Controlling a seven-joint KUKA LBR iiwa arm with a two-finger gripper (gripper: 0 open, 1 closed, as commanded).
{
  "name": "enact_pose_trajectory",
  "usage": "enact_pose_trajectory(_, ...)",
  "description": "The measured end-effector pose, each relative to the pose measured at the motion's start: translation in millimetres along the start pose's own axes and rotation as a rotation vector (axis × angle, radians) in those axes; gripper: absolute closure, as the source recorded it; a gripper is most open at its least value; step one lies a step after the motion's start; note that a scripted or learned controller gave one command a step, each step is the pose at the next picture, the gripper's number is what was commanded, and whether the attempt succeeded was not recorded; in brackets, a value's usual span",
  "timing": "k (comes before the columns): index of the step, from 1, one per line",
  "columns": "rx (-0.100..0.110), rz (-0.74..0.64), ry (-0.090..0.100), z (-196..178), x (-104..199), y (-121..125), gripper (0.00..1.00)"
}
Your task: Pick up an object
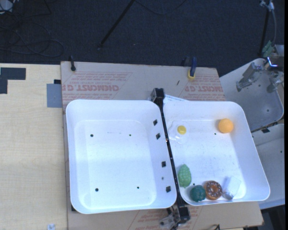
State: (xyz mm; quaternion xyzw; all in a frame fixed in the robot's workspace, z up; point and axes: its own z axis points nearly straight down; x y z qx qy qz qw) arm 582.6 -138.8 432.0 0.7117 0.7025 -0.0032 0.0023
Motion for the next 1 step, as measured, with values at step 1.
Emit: enact_pose_trajectory(1,0.019,-0.012,0.012,288.7,17.1,-45.8,0.00)
